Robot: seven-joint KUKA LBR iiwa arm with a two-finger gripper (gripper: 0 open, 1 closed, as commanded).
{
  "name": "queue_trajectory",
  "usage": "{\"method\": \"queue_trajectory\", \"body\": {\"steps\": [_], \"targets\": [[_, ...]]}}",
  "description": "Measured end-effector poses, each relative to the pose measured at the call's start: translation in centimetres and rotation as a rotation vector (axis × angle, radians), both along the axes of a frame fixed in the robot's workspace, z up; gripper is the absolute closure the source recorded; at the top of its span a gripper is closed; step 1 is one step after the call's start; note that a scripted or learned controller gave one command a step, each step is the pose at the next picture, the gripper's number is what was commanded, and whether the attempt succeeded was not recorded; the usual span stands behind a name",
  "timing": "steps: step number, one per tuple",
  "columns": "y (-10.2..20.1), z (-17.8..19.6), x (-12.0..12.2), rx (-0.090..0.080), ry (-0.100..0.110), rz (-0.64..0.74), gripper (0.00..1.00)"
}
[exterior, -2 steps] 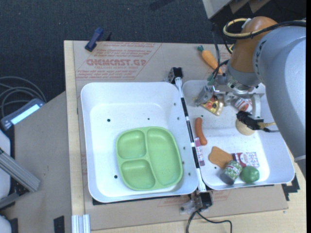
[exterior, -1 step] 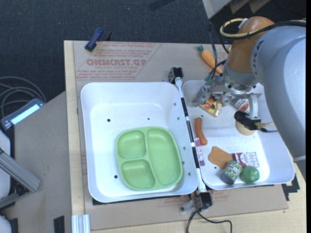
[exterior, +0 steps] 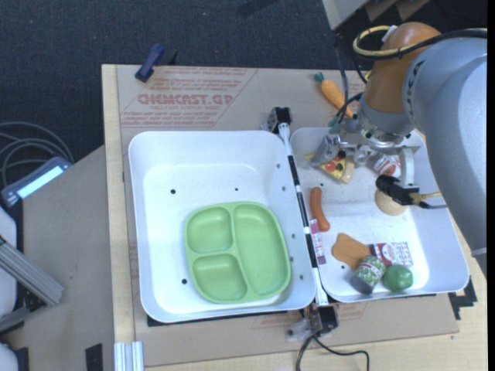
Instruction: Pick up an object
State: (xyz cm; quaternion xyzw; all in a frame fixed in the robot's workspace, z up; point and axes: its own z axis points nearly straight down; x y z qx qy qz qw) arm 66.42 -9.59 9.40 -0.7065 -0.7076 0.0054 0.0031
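Gripper [exterior: 349, 151] sat low over the yellow toy [exterior: 338, 168] in the right bin [exterior: 445, 230]; finger state indiscernible. Risk: crowding against the bin's far wall could spoil the grasp.

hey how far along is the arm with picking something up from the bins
Done: the arm has reached into the right bin, its gripper low over a yellow toy at the far end. In hand: nothing visibly lifted. Left: grasping and raising an item; the hot dog and green ball lie untouched.

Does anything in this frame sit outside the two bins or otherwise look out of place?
Yes. A toy carrot lies on the bench board beyond the right bin, and a blue clip sits at the board's far left corner.
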Motion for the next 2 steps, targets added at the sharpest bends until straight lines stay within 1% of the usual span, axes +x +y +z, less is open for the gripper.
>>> {"method": "queue_trajectory", "body": {"steps": [1, 2], "targets": [[4.3, 9.2, -5.1, 0.004, -0.012, 0.0, 1.0], [6.0, 9.2, -11.1, 0.003, -0.01, -0.003, 1.0]]}}
